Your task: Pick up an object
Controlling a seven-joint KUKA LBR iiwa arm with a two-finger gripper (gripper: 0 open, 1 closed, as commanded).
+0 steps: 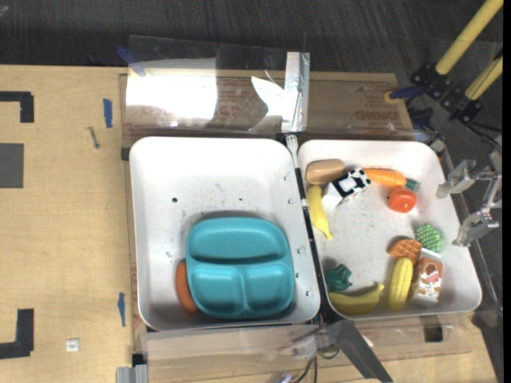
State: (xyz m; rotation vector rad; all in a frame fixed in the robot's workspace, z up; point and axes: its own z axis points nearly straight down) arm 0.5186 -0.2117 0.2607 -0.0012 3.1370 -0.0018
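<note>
1 fixed camera above bench, slanted down, both bins framed

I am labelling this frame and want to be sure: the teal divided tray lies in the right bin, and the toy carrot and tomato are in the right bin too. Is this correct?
Not quite. The camera view shows the teal divided tray in the left bin, not the right one. The toy carrot and tomato are indeed in the right bin.
</note>
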